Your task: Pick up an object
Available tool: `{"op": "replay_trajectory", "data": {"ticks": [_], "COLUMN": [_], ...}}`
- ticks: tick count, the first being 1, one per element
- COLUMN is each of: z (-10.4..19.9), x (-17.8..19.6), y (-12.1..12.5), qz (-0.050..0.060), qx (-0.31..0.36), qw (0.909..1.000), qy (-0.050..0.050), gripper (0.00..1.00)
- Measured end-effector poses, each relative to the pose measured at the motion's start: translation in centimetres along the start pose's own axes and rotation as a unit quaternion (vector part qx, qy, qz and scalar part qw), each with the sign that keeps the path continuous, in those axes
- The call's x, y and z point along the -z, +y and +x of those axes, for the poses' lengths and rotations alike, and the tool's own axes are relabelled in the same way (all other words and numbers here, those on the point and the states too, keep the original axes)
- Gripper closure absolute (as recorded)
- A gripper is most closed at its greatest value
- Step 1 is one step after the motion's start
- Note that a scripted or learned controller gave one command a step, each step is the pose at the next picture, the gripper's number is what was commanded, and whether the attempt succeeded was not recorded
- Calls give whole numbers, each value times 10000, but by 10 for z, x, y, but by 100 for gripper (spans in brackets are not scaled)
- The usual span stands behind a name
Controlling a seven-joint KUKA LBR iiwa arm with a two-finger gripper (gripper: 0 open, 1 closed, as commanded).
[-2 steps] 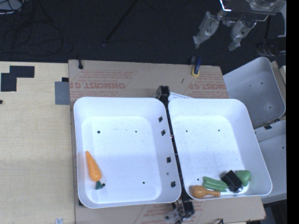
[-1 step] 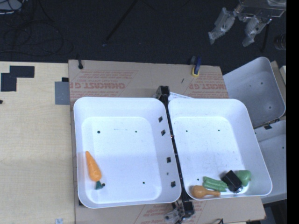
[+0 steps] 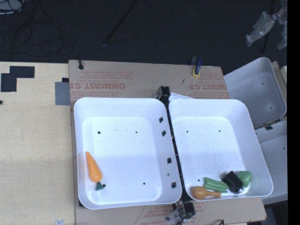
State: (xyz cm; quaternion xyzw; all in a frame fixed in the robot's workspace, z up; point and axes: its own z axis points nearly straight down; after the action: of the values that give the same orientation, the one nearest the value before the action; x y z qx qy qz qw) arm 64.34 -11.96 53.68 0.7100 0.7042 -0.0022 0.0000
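An orange toy carrot (image 3: pixel 93 168) with a small green top lies near the front left wall of the left bin (image 3: pixel 117 108). Several small things cluster in the front right corner of the right bin (image 3: pixel 211 108): a green pod (image 3: pixel 215 184), a black block (image 3: pixel 233 182), a round green piece (image 3: pixel 245 176) and an orange gourd-shaped toy (image 3: pixel 205 192). A pale grey blurred part that looks like my gripper (image 3: pixel 262 26) hangs over the dark floor at the top right, far from both bins, with nothing seen in it.
Both bins rest on a cardboard sheet (image 3: pixel 140 81) over a light wooden bench (image 3: pixel 33 139). A black clamp strip (image 3: pixel 169 149) joins the bins. A grey metal plate (image 3: pixel 260 86) stands beside the right bin. A blue clip (image 3: pixel 197 66) sits at the cardboard's back edge.
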Motion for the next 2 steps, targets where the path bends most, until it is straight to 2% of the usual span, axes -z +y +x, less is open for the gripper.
{"op": "replay_trajectory", "data": {"ticks": [1,2], "z": [-90,-84], "x": [-1,10], "y": [0,2], "qz": [1,5], "qx": [6,56], "qw": [10000,10000], "qy": [1,8], "gripper": [0,100]}}
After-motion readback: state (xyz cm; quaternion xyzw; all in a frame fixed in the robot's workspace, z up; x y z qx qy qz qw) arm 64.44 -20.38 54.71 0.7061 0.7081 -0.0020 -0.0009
